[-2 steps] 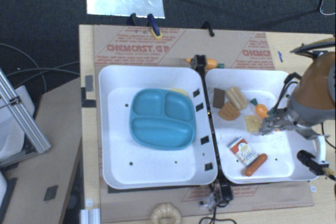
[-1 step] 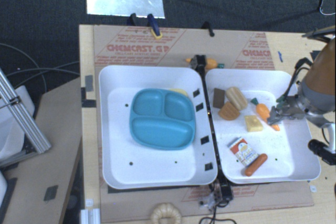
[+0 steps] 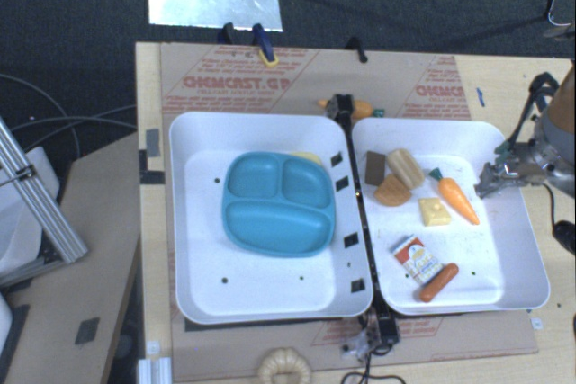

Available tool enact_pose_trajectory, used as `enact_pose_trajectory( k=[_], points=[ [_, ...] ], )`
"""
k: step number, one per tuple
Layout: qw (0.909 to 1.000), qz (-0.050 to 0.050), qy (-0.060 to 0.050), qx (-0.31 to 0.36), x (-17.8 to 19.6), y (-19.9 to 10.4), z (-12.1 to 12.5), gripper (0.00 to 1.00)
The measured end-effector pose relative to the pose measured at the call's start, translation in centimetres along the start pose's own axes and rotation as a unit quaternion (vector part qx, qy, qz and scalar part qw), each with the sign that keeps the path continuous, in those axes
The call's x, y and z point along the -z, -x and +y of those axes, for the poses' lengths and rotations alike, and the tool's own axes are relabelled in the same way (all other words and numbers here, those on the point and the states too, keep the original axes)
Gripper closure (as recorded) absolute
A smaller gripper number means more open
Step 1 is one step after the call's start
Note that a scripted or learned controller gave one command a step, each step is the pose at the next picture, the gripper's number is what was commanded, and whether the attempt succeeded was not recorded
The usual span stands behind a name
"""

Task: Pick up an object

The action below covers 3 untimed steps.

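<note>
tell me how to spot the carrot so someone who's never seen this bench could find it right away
Look at the right bin, the one without the blue plate. Near its upper right, close to the robot's hand, lies the carrot. It is the only bright orange, tapered piece with a green stem end, beside the pale yellow cheese block.

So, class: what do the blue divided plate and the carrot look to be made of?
The blue divided plate looks like moulded plastic, matte: one even colour, soft rounded compartment edges. The carrot is probably toy plastic: flat, uniform orange with a smooth surface, though the picture is too small to be sure.
</note>
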State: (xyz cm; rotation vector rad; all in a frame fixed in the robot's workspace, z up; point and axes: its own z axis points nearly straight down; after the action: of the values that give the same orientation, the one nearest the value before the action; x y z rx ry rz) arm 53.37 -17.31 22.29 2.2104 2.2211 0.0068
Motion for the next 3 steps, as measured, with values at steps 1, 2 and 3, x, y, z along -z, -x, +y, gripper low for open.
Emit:
enact_pose_trajectory(
  k=[1,2,3],
  points=[
    [1.0,0.001,-0.003,0.0,0.1,0.0,0.1,1.0],
    [1.0,0.002,-0.002,0.003,1.2,-5.2,1.4,1.0],
    [1.0,0.002,-0.003,0.003,2.0,-10.3,2.7,1.0]
  ],
)
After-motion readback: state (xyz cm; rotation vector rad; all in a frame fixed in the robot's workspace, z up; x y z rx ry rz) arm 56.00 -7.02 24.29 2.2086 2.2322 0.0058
